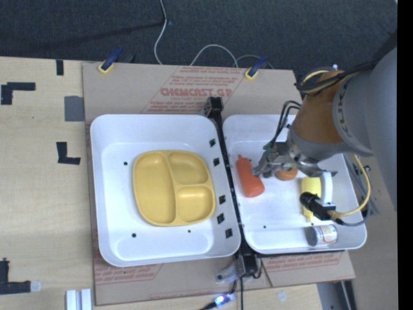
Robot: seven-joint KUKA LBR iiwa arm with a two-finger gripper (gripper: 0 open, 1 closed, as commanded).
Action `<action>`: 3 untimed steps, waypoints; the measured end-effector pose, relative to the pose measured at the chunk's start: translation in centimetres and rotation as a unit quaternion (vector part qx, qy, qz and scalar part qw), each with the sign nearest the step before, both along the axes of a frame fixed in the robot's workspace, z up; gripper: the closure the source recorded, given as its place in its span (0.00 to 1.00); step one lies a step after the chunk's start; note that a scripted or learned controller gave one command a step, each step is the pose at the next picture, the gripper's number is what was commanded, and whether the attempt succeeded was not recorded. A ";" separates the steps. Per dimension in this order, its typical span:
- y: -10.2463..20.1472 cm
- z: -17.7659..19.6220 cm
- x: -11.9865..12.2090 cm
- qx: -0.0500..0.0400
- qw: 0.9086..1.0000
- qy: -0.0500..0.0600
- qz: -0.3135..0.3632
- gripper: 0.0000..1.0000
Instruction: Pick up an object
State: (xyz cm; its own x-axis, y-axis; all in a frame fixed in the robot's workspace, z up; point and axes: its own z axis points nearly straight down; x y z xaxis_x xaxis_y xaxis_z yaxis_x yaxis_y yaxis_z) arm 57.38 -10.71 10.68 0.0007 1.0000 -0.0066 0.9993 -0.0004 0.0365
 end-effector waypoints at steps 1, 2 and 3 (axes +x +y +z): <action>0.7 4.4 0.1 0.003 1.000 0.017 0.001 1.00; 1.3 8.8 0.4 0.003 1.000 0.018 0.001 1.00; 1.3 13.0 0.7 0.003 1.000 0.017 0.001 1.00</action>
